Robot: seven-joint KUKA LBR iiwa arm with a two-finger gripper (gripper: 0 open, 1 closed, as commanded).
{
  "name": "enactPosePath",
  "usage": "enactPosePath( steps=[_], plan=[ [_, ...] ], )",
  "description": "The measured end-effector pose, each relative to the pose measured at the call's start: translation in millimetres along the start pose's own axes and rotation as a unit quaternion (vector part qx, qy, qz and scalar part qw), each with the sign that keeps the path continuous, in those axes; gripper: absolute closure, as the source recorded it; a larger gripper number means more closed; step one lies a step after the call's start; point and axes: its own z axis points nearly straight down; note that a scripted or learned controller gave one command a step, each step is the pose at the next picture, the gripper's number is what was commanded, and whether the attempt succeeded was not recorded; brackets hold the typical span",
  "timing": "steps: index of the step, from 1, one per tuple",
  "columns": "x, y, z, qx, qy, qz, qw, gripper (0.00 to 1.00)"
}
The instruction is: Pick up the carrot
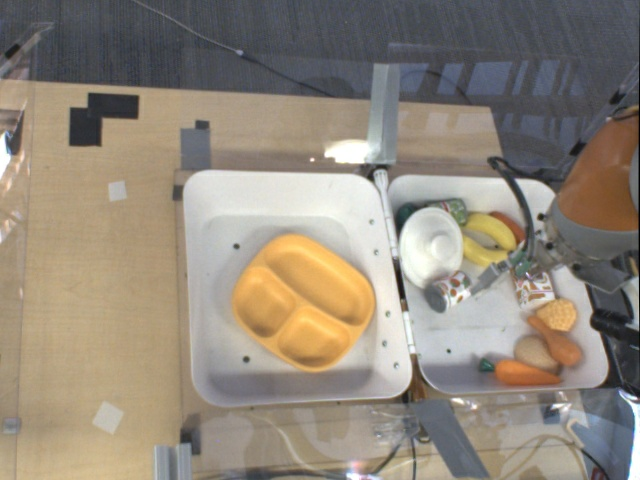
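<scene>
The pincer (520, 261) hangs over the right bin (470, 353), just beside the banana (487, 230); whether it is wide or narrow I cannot tell, and nothing is seen held. The carrot (522, 372) lies well apart from the banana, at the bin's near edge, beside a potato (536, 351). Step in hand, as I judge: the approach. The next move calls for travel toward the carrot, then 1 descent.

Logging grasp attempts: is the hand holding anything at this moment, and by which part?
Cannot be told: the hand hangs over the right bin, its tips too small to read. The carrot lies apart at the bin's near edge, not held.
</scene>
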Motion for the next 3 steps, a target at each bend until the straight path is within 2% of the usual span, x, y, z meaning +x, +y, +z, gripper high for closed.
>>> enactPosePath(
  steps=[1,2,3],
  plan=[
    [32,-39,33,0.000,0.000,0.093,0.9957,0.00],
    [27,-41,54,0.000,0.001,0.119,0.9928,0.00],
    [27,-38,42,-0.002,-0.001,0.115,0.9933,1.00]
  ],
)
